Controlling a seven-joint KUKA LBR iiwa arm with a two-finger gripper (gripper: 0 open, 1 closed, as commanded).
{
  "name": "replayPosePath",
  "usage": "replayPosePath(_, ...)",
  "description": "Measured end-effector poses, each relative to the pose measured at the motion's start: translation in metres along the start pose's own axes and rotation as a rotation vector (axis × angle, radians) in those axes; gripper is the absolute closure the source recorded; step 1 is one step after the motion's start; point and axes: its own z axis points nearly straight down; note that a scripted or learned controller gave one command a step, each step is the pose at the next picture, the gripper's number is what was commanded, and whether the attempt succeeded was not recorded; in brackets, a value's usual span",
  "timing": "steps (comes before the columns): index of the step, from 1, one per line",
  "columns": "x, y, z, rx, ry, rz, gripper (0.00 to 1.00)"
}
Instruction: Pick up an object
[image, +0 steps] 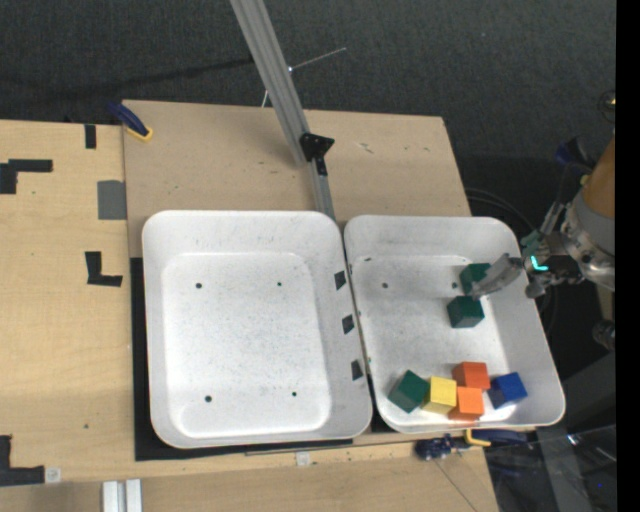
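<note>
The right bin (400, 240) holds several small blocks. My gripper (487, 279) reaches in over the bin's right rim, low in its upper right part. A teal-green block (474, 271) lies right against the gripper's tip; whether it is gripped is unclear. Just below it sits a dark green block (465, 313), apart from the gripper. Along the bin's front edge lies a cluster: a green block (407, 390), a yellow block (442, 391), an orange block (470, 402), a red-orange block (472, 375) and a blue block (508, 388).
The left bin (240, 330) adjoins the right one, with small black clips along the shared rims. A slanted metal bar (280, 80) crosses the bench behind the bins. The arm's wrist (585, 245) hangs beyond the right bin's rim.
</note>
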Motion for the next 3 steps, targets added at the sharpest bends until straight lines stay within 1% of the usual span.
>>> replayPosePath(1, 0.0, 0.001, -0.001, -0.003, -0.001, -0.002, 0.0)
replayPosePath(2, -0.003, -0.003, 0.062, 0.004, 0.0, 0.001, 0.0)
replayPosePath(3, -0.008, -0.002, 0.108, 0.002, -0.001, 0.001, 0.0)
